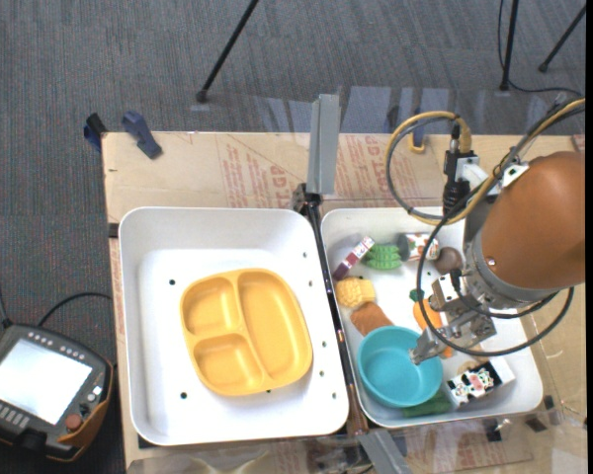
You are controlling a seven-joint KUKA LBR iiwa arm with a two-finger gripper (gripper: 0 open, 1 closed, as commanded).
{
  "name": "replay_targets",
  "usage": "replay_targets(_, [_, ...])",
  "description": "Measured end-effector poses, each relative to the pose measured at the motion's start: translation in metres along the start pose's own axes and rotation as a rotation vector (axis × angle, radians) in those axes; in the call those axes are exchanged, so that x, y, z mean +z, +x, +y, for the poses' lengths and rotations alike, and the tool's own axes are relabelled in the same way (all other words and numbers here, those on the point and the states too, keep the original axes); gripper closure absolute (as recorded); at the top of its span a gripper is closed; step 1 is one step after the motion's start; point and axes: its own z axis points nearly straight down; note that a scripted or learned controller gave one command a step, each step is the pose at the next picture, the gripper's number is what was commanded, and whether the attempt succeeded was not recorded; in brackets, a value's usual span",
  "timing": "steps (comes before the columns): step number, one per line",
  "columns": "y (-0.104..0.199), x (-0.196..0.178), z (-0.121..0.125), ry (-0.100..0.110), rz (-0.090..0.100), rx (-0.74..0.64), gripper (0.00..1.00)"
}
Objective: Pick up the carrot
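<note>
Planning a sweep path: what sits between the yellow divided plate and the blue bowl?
In the camera view, between the yellow plate and the blue bowl lie bare white floor of the left bin and the two bins' adjoining rims. No loose object lies there.

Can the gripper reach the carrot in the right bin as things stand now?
Probably yes. The gripper hangs over the right bin, right beside the carrot, an orange piece partly hidden behind the wrist. The blue bowl lies close below it and could crowd the fingers.

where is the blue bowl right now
The blue bowl sits at the right bin's front edge, under the claw, beside the black-and-white toy.
</note>
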Motion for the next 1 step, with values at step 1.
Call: replay_targets(1, [0.0058, 0.0171, -0.0157, -0.014, -0.008, -0.298, 1.0])
